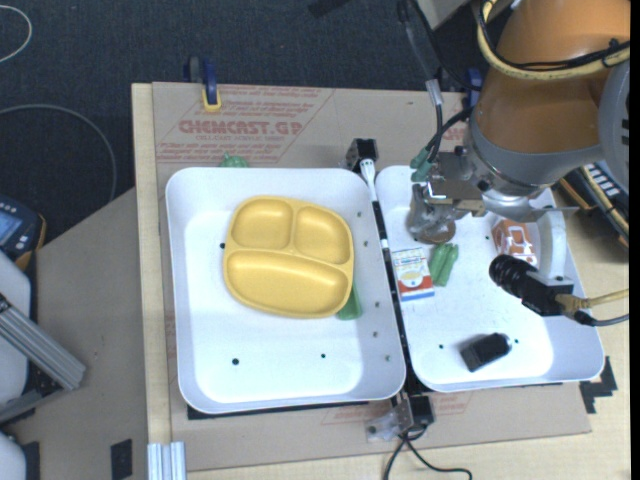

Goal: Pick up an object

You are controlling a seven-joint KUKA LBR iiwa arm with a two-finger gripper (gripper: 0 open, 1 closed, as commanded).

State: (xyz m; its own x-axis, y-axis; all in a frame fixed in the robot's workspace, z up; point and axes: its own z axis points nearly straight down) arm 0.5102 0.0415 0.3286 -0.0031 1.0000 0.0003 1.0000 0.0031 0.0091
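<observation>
My gripper [433, 224] hangs over the back left part of the right bin [560, 363]. Just below it lie a small white carton with red and blue print [413, 273] and a green object [443, 264], side by side. An orange and white packet [514, 240] rests to the right, partly under the arm. A dark block [485, 350] sits near the bin's front edge. I see nothing held in the gripper.
The left bin [200, 348] holds a yellow divided plate [288, 256], with a green piece [349, 306] poking out at its lower right. A black cylinder with a cable [525, 282] juts over the right bin's right side. A black divider clip [362, 154] sits between the bins.
</observation>
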